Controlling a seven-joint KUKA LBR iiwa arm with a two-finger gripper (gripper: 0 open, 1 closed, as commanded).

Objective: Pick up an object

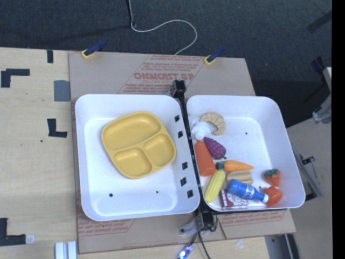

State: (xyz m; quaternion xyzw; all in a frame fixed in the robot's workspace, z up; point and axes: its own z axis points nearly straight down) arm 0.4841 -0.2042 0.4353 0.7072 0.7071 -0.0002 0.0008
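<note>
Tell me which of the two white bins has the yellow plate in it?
The left bin holds the yellow divided plate. The right bin holds a pile of toy food instead, like the corn and croissant.

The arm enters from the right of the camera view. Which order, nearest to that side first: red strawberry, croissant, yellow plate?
1. Red strawberry, by the right bin's right wall.
2. Croissant, upper left of the right bin.
3. Yellow plate, in the left bin.
</note>
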